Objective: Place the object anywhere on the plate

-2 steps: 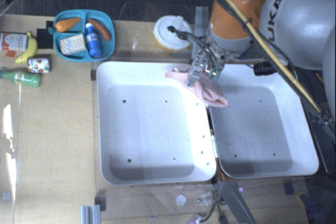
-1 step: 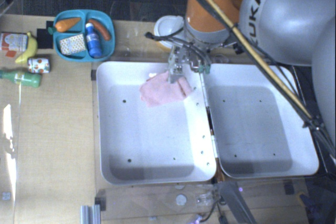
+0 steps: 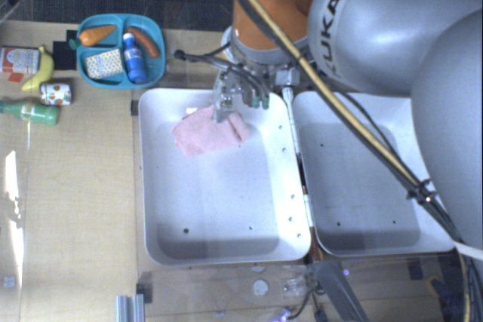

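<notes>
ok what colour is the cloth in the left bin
Pale pink; the cloth shows best in the camera view, under the gripper.

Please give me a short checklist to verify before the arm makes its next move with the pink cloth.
1. Gripper over the pink cloth: ok, at its upper right part.
2. Cloth held between the fingers: cannot tell.
3. Cloth inside the left bin: ok, near the far wall.
4. Plate located: not ok; I see a blue divided tray outside the bin, no clear plate.
5. Yellow cable free of the bins: cannot tell.
</notes>
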`<control>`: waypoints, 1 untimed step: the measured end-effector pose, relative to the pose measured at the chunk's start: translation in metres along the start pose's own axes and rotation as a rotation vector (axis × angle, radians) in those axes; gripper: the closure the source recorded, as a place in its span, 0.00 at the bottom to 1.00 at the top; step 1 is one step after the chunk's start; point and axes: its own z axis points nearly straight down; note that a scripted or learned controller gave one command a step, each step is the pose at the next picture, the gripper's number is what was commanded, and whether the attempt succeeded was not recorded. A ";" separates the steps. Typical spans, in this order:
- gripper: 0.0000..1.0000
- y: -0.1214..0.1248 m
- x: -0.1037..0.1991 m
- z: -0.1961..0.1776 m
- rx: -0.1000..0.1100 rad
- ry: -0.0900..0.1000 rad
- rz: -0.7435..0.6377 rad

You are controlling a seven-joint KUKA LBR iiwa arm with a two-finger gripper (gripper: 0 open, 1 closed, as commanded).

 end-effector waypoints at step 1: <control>0.00 0.000 0.000 -0.001 0.000 -0.001 0.001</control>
